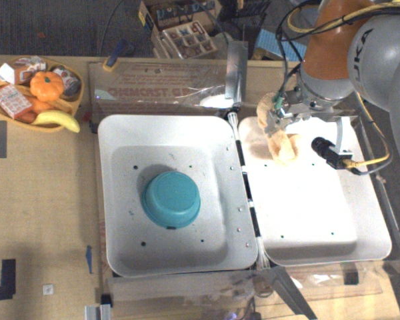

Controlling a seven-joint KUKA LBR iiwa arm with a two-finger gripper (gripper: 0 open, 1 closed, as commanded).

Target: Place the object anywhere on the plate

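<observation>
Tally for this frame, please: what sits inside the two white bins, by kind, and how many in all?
Teal plate, in the left bin: 1
Pale tan object, in the right bin under the gripper: 1
Total: 2

camera view — overhead, slanted | spans both bins — arm enters right

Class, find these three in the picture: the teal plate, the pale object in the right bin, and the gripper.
teal plate (172, 199), camera view, centre of its top.
pale object (284, 148), camera view, its lower visible part.
gripper (277, 120), camera view, midway between its fingertips.
</observation>
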